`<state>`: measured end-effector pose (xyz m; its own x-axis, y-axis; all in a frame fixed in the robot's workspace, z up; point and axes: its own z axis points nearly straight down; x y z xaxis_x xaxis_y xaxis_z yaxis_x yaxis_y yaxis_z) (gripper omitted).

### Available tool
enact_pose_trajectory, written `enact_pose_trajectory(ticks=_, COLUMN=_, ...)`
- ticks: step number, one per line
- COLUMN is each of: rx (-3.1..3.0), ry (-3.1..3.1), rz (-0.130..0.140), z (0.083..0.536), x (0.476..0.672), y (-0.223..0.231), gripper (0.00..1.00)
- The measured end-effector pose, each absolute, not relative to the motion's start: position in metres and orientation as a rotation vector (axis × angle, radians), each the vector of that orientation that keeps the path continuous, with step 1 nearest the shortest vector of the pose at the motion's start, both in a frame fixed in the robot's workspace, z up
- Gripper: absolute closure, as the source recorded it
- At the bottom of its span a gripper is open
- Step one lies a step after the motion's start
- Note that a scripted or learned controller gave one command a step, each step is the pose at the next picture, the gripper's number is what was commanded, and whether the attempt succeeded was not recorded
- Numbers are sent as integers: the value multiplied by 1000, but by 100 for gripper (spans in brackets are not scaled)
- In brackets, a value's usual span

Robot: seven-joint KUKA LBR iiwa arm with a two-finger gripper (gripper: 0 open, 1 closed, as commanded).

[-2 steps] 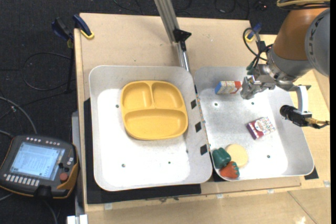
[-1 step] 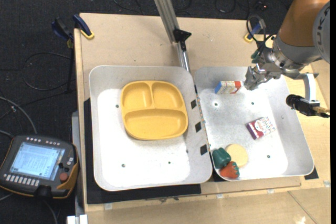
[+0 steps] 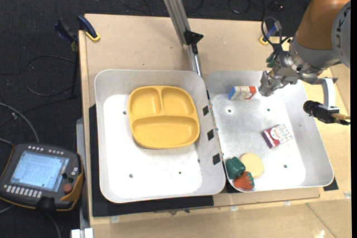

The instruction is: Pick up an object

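My gripper (image 3: 266, 88) hangs over the far part of the right bin (image 3: 304, 120), just right of a small white carton with red and blue print (image 3: 242, 92). Nothing shows between its fingers. A maroon and white packet (image 3: 278, 135) lies in the middle of the right bin. At that bin's near left corner sit a green piece (image 3: 235, 165), a pale yellow disc (image 3: 252, 164) and a red-orange piece (image 3: 244, 180), bunched together.
The left bin (image 3: 111, 120) holds a yellow divided plate (image 3: 164, 116). A metal pole (image 3: 174, 0) slants up from between the bins. A teach pendant (image 3: 39, 175) lies off the bench at the lower left. Clamps sit at the bench's far corners.
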<state>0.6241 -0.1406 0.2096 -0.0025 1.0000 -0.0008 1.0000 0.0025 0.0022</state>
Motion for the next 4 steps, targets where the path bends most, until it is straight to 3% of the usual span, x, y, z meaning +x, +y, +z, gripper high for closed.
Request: enact_pose_trajectory(ticks=4, rx=2213, ry=2234, rz=2, z=218, x=565, y=71, gripper=100)
